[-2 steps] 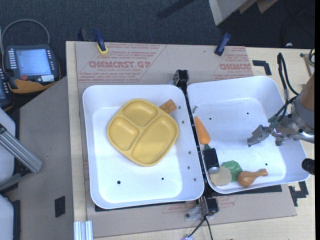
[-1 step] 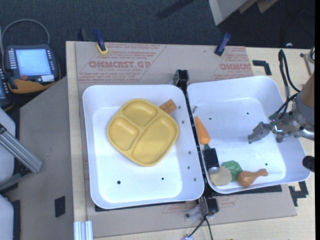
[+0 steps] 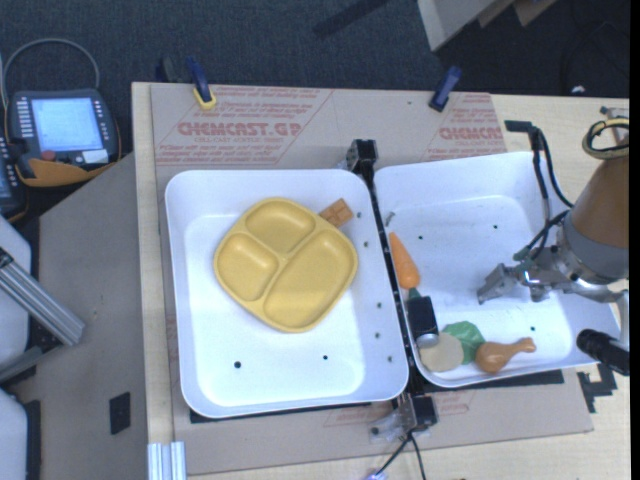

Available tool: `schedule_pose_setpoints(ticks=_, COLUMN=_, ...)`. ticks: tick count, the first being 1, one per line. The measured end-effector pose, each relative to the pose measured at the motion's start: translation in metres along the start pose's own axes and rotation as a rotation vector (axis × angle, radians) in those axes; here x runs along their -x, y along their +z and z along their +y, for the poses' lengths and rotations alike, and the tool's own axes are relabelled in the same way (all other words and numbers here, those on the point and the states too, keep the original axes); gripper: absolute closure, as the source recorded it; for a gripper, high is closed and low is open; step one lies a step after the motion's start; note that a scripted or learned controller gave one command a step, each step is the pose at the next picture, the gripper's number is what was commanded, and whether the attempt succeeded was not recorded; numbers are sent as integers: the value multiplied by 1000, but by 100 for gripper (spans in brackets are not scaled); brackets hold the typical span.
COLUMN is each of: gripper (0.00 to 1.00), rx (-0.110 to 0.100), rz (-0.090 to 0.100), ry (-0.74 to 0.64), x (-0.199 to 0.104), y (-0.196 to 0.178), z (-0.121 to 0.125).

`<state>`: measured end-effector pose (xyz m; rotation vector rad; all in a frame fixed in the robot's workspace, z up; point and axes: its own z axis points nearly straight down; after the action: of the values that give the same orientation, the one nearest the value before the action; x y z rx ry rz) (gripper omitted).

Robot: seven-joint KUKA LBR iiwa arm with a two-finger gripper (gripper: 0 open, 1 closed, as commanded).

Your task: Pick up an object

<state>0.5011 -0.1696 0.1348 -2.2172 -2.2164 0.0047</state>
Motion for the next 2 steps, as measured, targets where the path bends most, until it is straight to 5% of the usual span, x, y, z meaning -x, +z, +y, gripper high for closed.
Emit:
schedule_pose_setpoints(ticks=1, gripper=0, rx=6, rz=-2, ry=3, x=2, y=48, z=1)
schedule_pose_setpoints(ticks=2, gripper=100, rx=21, rz=-3, ry=0, x=0, y=32, z=6)
